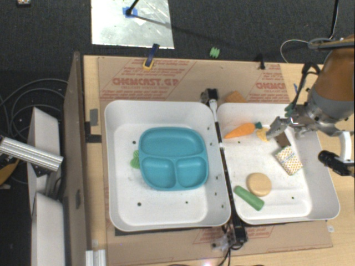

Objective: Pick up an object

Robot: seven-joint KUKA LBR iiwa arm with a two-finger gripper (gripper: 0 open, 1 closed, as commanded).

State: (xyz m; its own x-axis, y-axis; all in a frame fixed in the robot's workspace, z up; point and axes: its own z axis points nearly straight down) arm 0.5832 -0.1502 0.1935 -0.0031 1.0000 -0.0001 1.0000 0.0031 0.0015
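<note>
On the desk [166, 73] the left bin [119, 165] holds a blue divided plate [173, 157], while the right bin [310, 176] holds a toy carrot [239, 130], a tan round [259, 184], a green stick [248, 197] and a patterned packet [289, 160] just beneath the gripper [279, 131], whose grip cannot be told.

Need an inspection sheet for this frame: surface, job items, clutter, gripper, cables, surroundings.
Surface: two white bins side by side on a cardboard-covered bench; left bin, right bin.
Job's things: right bin holds carrot, patterned block, tan round piece, green cylinder. Left bin holds blue divided plate with a green item at its left edge.
Clutter: nothing seen in the bins beyond these.
Gripper: gripper over the right bin's far side; finger state unclear.
Cables: black coil left of the bench; loop by the arm.
Surroundings: dark carpet, shiny sheet behind the bench.
</note>
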